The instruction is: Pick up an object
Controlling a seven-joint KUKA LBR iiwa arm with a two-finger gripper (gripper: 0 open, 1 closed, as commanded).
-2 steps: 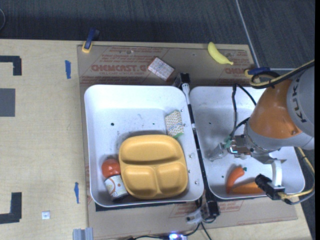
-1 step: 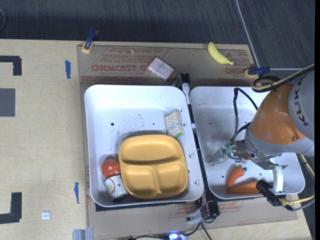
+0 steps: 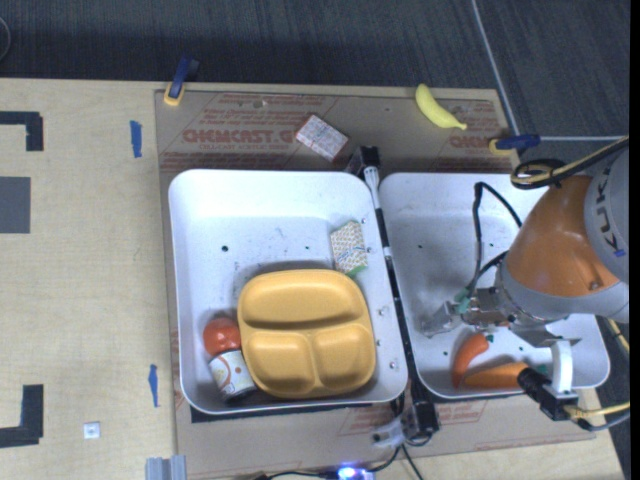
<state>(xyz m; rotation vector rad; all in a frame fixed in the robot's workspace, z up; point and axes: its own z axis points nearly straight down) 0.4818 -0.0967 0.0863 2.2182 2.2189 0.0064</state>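
"What's in the left bin [image 3: 190, 268]?"
"A big yellow tray [image 3: 303, 328], with a small can [image 3: 230, 370] beside it."
"And the right bin [image 3: 430, 208]?"
"The hand [image 3: 462, 313] is low, near an orange carrot [image 3: 490, 373]."

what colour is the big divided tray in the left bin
Yellow, a mustard shade; the tray shows plainly in the camera view.

Grey arm [image 3: 590, 258] w/ orange band, black cables, yellow cable loop near wrist.

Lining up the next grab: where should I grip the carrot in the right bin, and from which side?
Probably across the carrot's thick middle, from above. It lies flat near the bin's front wall, so a side approach looks cramped.
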